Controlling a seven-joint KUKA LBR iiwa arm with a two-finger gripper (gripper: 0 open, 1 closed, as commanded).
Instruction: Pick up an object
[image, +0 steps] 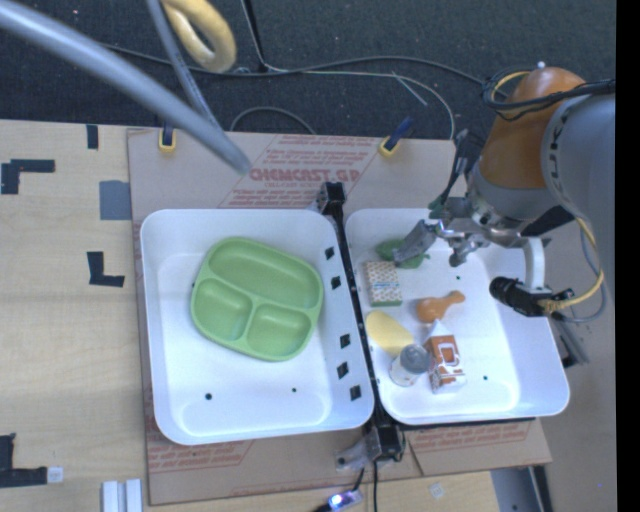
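You have two white bins side by side on the bench. The left bin (165, 330) holds a green divided plate (258, 298), lying flat toward its upper middle. The right bin (535, 375) holds all the small things you could pick.

Look at the upper left part of the right bin: a green object (392, 248) lies there, partly covered by the arm's tooling. Just below it sits a small checkered packet (383, 283), close to the divider between the bins. Below the packet is a yellow object (387, 328), and touching its lower right edge is a clear, roundish piece (408, 364). Right beside that stands a small orange-and-white box (445, 362). Above the box, toward the middle of the bin, lies an orange object with a narrow neck pointing up and right (438, 306).

The arm (545, 135) reaches in from the right, with its orange band above the upper right corner of the right bin. The gripper (425, 240) hangs over the upper left part of that bin, its tip right at the green object. You cannot tell from this angle whether its jaws are spread or closed, or whether anything sits between them.
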